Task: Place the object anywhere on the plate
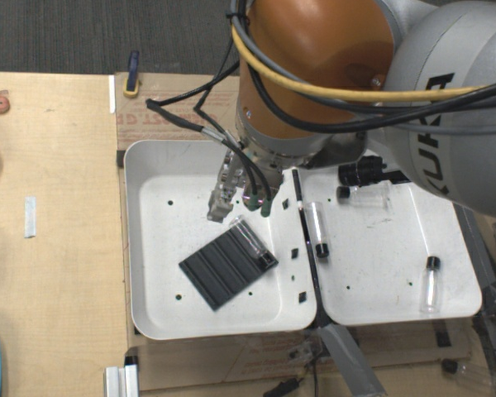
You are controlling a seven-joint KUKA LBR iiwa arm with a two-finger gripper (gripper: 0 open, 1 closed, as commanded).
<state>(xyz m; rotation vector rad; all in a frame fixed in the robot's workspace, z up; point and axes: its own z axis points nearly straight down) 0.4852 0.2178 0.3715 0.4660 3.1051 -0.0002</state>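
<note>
Camera view: dark ribbed plate [223, 267] lies in the left bin [149, 222]. Gripper [225, 209] hangs just above its upper edge; its grasp cannot be judged, nor any object in it. Likely placing; next, a lowering onto the plate.

In the middle of the frame the grey arm with its orange band [314, 48] reaches down over the left white bin [149, 304], its gripper [225, 197] hanging just above a dark ribbed plate [223, 267] that lies tilted on the bin floor. A clear tube with a dark cap [255, 245] rests across the plate's upper right corner (whether the gripper touches it cannot be told). In the right bin [380, 296] lie two more clear tubes, one [317, 231] beside the dividing rim and one [431, 281] toward the lower right.
</note>
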